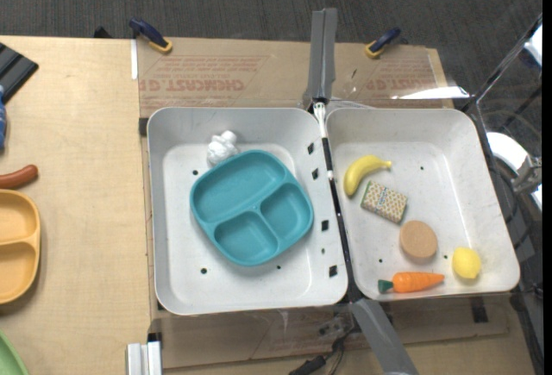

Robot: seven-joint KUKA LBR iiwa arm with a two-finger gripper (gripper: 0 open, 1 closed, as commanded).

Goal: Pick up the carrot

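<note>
Camera view | carrot (412,282) lies flat along right bin (492,192) front edge, lemon (466,263) near | claw state: cannot tell | advise descending across carrot's middle, clear of wall.

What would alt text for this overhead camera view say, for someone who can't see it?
Two shallow white bins sit side by side on a bench: the right bin holds a carrot near its front edge, a lemon, a banana, a round disc and a speckled block. The left bin holds a teal divided plate.

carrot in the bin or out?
In. The carrot lies flat on the floor of the right bin, against its near wall, between the tan disc and the lemon.
</note>
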